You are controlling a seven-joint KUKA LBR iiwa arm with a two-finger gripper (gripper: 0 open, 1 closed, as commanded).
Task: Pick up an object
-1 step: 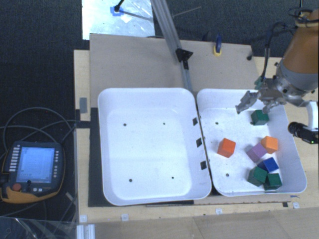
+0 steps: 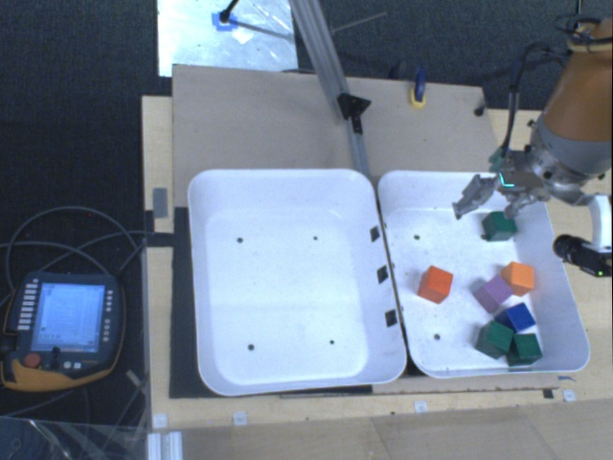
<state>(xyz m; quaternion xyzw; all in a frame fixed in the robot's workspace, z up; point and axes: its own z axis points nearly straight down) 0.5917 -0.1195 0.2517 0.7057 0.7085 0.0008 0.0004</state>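
Note:
My gripper (image 2: 493,202) hangs over the far part of the right bin (image 2: 421,209), its fingers spread open with nothing between them. One grey finger (image 2: 471,199) points to the left. A dark green cube (image 2: 498,226) lies just below the fingertips on the bin floor. Nearer the middle sits an orange-red cube (image 2: 436,284). Toward the bin's front right corner are a purple cube (image 2: 494,293), an orange cube (image 2: 518,277), a blue cube (image 2: 518,316) and two green cubes (image 2: 495,337) (image 2: 524,349).
The left bin (image 2: 287,276) lies beside the right one, with a raised rim between them. A slanted metal pole (image 2: 326,56) crosses the back of the bench. A teach pendant (image 2: 62,329) with its cable lies on the floor at left.

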